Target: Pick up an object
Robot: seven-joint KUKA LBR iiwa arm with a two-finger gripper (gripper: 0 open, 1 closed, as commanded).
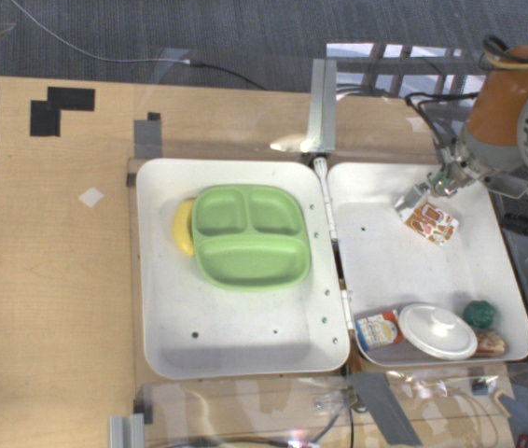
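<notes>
A pale wooden surface (49,250) stood on dark carpet, bearing two shallow white bins side by side. The left bin (236,348) held a green divided plate (248,235) lying partly over a yellow object (182,229). The right bin (432,278) held a red-patterned packet (430,220) near its far edge, and a white lid (439,330), a small tub (378,329) and a green ball (479,314) along its near edge. The tool (447,181) hung just above the packet's far corner; I could not tell its opening. It seemed the reach for a grasp was under way. Next, it looked to need lowering squarely over the packet before closing.
</notes>
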